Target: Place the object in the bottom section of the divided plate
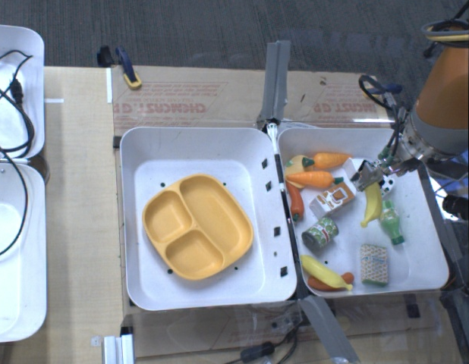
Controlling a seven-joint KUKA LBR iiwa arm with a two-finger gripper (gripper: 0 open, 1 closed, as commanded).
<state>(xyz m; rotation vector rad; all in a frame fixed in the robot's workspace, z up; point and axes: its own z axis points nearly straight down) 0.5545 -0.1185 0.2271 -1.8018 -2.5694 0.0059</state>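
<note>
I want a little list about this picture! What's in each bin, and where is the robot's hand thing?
left bin: one yellow divided plate with three sections, nothing on it
right bin: toy foods, among them two orange carrots, a small box, a green can, two bananas, a green bottle
arm: reaches in from the right, over the right bin
tool: low over the right bin's upper part, near the small box
task progress: nothing placed in the plate's bottom section yet

yellow divided plate [197, 227], white bins [136, 203]
</note>
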